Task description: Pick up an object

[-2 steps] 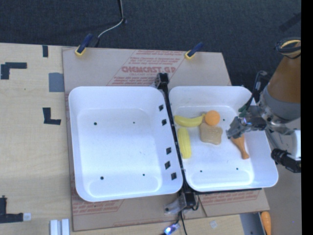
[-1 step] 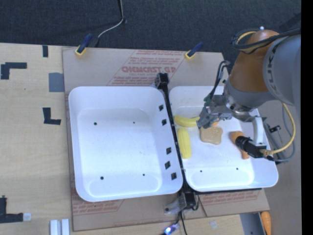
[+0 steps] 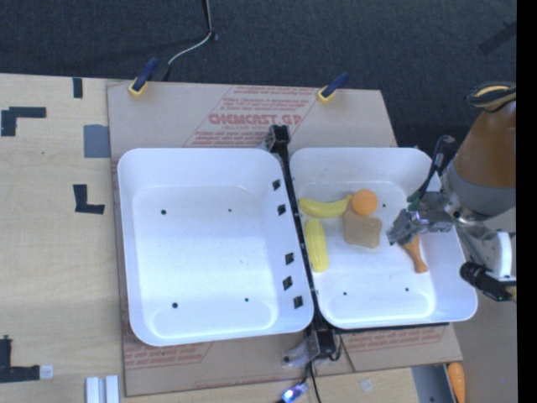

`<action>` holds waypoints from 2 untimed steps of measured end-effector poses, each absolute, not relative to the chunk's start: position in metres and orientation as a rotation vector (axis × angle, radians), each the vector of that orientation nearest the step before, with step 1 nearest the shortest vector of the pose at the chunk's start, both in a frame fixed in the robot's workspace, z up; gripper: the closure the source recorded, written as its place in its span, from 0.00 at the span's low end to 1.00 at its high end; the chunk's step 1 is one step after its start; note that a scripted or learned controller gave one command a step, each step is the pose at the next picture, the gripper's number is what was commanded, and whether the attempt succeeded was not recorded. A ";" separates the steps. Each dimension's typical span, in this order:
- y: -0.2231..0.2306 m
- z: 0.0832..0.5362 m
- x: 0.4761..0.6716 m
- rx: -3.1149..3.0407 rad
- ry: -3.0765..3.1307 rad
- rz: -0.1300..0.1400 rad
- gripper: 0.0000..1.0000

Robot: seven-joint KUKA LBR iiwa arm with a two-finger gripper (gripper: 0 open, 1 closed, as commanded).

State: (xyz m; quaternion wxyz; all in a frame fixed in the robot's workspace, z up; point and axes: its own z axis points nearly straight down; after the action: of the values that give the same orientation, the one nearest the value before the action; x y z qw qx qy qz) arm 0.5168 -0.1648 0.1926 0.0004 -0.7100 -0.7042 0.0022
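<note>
The right bin (image 3: 436, 305) holds several items. A yellow banana (image 3: 323, 207) lies near the divider, with a yellow corn cob (image 3: 316, 245) just below it. An orange ball (image 3: 364, 202) sits above a tan, bread-like piece (image 3: 362, 232). An orange carrot (image 3: 416, 256) lies at the bin's right side. My gripper (image 3: 403, 230) hangs low over the carrot's upper end, just right of the tan piece. The gripper's body hides the carrot's tip, so contact between them is unclear.
The left bin (image 3: 134, 183) stands beside the right one, with a black clip strip (image 3: 289, 233) along the shared wall. Both bins rest on a cardboard sheet (image 3: 243, 116) held by two clamps at the back. The arm's grey and orange body (image 3: 487, 162) overhangs the right rim.
</note>
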 end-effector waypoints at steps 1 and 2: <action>-0.073 0.183 0.540 -2.208 -2.229 -0.001 1.00; -0.078 0.193 0.539 -2.216 -2.223 0.003 1.00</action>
State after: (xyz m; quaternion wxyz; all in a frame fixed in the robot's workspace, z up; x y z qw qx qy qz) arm 0.5390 -0.0777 0.1934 0.0014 -0.7060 -0.7082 0.0009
